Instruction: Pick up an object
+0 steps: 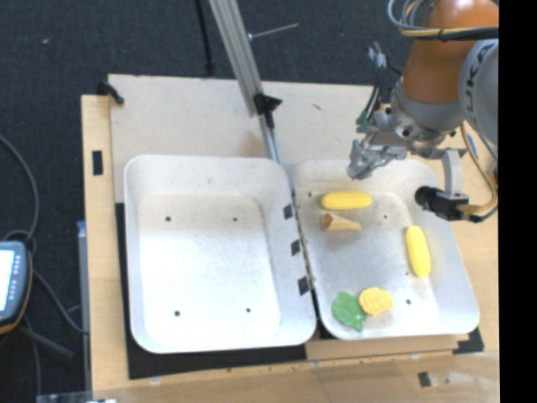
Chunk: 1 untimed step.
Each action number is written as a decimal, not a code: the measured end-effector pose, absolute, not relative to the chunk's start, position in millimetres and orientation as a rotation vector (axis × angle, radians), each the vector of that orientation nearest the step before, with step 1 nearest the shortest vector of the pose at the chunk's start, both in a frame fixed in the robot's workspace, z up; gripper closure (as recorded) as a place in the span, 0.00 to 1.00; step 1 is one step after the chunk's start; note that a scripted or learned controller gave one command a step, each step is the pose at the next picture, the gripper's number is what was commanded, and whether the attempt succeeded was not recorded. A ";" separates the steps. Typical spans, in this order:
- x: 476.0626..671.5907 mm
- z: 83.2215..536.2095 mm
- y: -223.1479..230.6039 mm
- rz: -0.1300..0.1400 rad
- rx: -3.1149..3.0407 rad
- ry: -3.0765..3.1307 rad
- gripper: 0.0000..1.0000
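Showing white, faintly speckled, in both bins: left bin (210, 250), right bin (382, 250). Appearing yellow: two corn cobs (346, 201) (418, 251); tan: cone piece (339, 222); green beside yellow-orange: leaf (347, 311), ridged item (376, 300). Displaying grey with orange band: arm (440, 57).

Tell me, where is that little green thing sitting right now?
The green piece lies in the right bin, near its front left corner, touching the round yellow piece on its right.
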State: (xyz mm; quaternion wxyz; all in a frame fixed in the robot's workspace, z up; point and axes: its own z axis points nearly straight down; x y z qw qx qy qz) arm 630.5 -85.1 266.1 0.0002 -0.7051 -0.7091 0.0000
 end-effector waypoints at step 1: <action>621.7 271.8 -37.5 -0.003 -2.214 -2.228 1.00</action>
